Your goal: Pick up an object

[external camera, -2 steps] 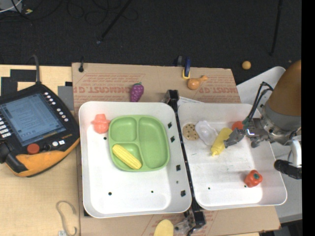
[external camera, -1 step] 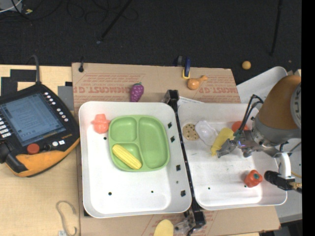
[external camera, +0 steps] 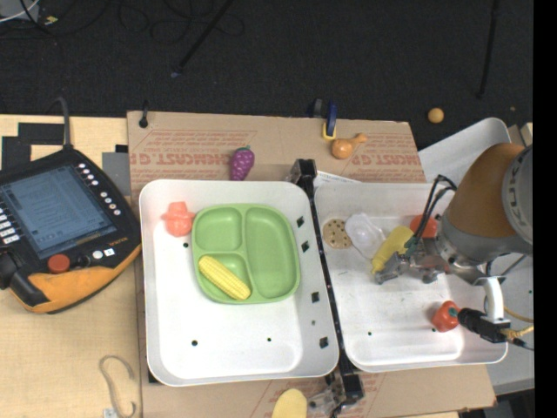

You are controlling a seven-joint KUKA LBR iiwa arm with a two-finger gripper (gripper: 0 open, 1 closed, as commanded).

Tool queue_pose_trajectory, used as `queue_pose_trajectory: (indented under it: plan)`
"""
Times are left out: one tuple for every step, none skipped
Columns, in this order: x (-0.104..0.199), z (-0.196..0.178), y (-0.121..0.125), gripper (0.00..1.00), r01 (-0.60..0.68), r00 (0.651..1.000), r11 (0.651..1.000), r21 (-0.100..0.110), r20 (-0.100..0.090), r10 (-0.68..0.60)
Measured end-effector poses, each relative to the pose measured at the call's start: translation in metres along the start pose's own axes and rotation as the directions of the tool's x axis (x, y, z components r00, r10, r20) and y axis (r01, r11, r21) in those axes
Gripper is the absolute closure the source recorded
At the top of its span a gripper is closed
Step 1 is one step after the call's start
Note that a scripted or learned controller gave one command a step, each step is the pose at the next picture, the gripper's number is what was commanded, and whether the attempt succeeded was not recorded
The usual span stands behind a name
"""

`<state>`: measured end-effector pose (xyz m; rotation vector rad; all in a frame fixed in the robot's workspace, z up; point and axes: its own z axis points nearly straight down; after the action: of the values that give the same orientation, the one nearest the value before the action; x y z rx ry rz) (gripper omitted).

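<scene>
Left bin (external camera: 165, 338) holds green tray (external camera: 270, 264) with corn (external camera: 224, 278); tool (external camera: 392, 266) grip unclear.

Behind the light wood tabletop (external camera: 52, 355) it's all dark black carpet-looking floor (external camera: 261, 50) with loose cables (external camera: 204, 29) trailing across it, and a flattened sheet of printed cardboard (external camera: 278, 146) lies on the tabletop's far edge, pretty evenly lit overall.

Green tray (external camera: 261, 225), yellow corn (external camera: 224, 278)
</scene>
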<state>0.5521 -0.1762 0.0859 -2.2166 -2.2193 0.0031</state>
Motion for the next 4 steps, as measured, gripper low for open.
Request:
queue_pose_trajectory:
  plan:
    - [-0.001,-0.012,0.0,1.0,-0.004,1.0,1.0,-0.002,0.0,0.004]
    - [-0.002,-0.075,0.001,1.0,-0.002,1.0,1.0,-0.008,0.003,0.002]
    - [-0.006,-0.138,0.0,1.0,-0.002,1.0,1.0,-0.008,0.003,0.002]
    - [-0.007,-0.141,0.0,1.0,-0.001,1.0,1.0,-0.004,0.001,0.001]
